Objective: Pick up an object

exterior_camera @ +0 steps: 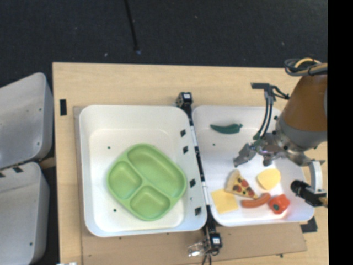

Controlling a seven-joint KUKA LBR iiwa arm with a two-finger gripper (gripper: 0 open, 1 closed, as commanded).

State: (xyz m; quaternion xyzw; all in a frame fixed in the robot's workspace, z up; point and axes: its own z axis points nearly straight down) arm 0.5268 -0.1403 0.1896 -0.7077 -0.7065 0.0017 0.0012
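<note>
The right bin [218,117] holds several toy foods. A dark green chilli [226,127] lies near its far edge. Toward the front lie a pizza slice [240,185], a yellow cheese square [224,201], a pale yellow piece [269,178], a red sausage [255,201] and a red-orange pepper [279,203]. My gripper [255,158] hangs over the middle of this bin, just beyond the pizza slice and the yellow piece. It is open, with bare bin floor between its fingers.
The left bin [94,131] holds a green divided plate [146,181]. A black-clipped divider [194,153] separates the two bins. The arm's orange-banded body [306,106] and its cables fill the right bin's far right corner.
</note>
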